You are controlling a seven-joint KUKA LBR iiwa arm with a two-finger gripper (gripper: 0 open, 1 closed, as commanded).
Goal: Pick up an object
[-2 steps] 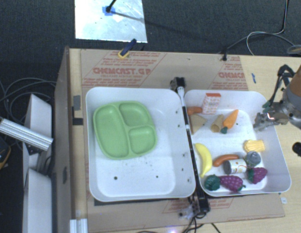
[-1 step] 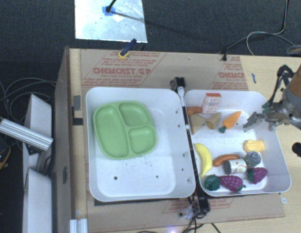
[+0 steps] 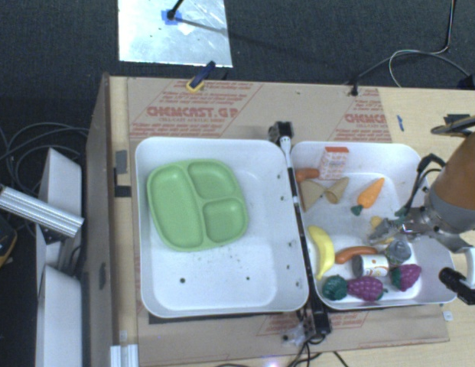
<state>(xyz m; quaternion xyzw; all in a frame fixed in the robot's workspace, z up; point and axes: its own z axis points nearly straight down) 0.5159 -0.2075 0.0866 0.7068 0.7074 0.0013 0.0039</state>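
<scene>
Crowding the end effector (image 3: 388, 231): hot dog (image 3: 355, 253), can (image 3: 372, 265), banana (image 3: 322, 250).

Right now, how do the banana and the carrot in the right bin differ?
The banana is yellow all over; the carrot is orange with a green end. The banana is curved, the carrot straight and tapered. The banana lies by the bin's left wall, lower in view; the carrot sits further up, nearer the middle. The banana looks the longer. Both lie flat in the right bin, apart from the gripper.
</scene>
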